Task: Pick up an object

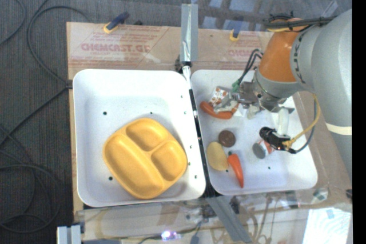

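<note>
My gripper point(241, 98) is low over the back of the right bin point(297, 177), under the orange band of the arm point(279, 60). Just left of it lie a small colourful packet point(219, 96) and a curved red-orange piece point(217, 111); whether the gripper touches them I cannot tell. Further forward in the same bin are a brown round disc point(227, 138), a pale yellow potato-like lump point(216, 156) and an orange carrot point(236, 170). A white bottle-like piece point(283, 120) and a small dark and silver item point(265, 144) lie under the arm's cable.
The left bin point(91, 100) holds a large yellow divided plate point(146, 157). A metal bar point(188, 34) stands at the back between the bins. Cardboard point(126, 48) lies behind them, and cables run over the floor to the left.
</note>
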